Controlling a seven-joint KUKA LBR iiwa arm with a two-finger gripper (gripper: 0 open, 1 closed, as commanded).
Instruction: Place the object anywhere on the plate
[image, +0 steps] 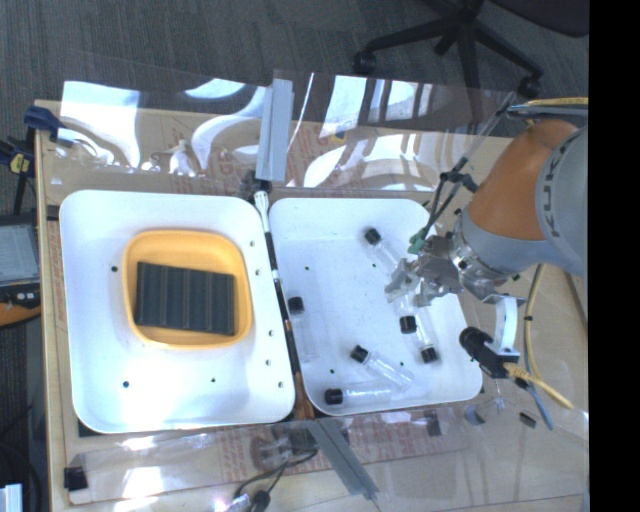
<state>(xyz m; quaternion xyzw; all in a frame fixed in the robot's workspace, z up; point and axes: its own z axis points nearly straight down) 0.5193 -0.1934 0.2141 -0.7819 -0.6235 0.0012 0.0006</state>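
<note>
A yellow plate (185, 290) with a dark ribbed middle lies in the left bin (90, 380). Several clear vials with black caps are scattered in the right bin (320, 240): one near the far side (380, 246), one by the near edge (355, 396), another just above it (372, 365). Two more black caps (408, 323) (428, 353) lie close under my gripper (412, 283). The gripper hangs low over the right half of the right bin, right by the far vial's clear end. I see nothing of a vial lifted off the bin floor.
A lone black cap (295, 305) sits by the divider between the bins. The grey arm with its orange band (515, 190) comes in from the right, with cables (530, 385) trailing beside the bin. A metal bar (272, 130) stands behind the bins.
</note>
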